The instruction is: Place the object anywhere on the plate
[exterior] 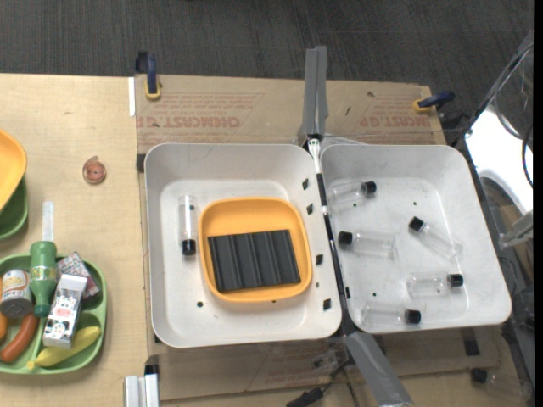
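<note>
Currently, clear vials [366, 244] lie in the right bin [475, 185]; one vial [187, 220] rests left of the orange plate [254, 214]. Claw state: cannot tell. Next comes grasping a vial.

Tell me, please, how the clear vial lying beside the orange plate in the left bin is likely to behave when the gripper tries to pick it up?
The vial is a smooth clear cylinder lying on its side, so it will probably roll if nudged. Its glossy wall looks slippery. It seems small and likely light, so it may skid toward the orange plate beside it.
</note>
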Robot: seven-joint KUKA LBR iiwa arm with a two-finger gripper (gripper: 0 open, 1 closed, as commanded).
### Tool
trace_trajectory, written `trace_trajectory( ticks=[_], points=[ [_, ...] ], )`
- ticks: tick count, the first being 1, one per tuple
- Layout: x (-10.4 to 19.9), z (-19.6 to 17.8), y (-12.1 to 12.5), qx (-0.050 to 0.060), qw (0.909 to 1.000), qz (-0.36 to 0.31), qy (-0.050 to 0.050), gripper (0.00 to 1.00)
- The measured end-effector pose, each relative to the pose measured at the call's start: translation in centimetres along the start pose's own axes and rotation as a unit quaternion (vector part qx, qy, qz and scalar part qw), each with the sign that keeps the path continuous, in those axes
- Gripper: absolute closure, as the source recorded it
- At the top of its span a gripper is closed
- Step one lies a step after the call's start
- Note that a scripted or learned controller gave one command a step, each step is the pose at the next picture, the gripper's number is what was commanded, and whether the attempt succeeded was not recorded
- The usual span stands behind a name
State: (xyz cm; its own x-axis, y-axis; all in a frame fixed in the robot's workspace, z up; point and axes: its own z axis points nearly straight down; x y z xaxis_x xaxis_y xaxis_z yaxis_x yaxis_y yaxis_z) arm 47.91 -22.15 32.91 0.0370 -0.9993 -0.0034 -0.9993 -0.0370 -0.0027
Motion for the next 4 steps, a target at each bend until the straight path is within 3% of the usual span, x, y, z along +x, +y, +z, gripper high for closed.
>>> trace_trajectory(
  ticks=[1,2,3,4],
  points=[
    [-0.8,1.6,0.0,-0.002,0.9868,-0.162,-0.001,0.00],
    [-0.9,0.8,-0.2,-0.001,0.9870,-0.160,-0.004,1.00],
    [-2.2,-6.5,-8.1,-0.001,0.9709,-0.239,-0.001,1.00],
    [-1.8,-9.6,-14.8,0.000,0.9342,-0.357,-0.001,1.00]
  ],
)
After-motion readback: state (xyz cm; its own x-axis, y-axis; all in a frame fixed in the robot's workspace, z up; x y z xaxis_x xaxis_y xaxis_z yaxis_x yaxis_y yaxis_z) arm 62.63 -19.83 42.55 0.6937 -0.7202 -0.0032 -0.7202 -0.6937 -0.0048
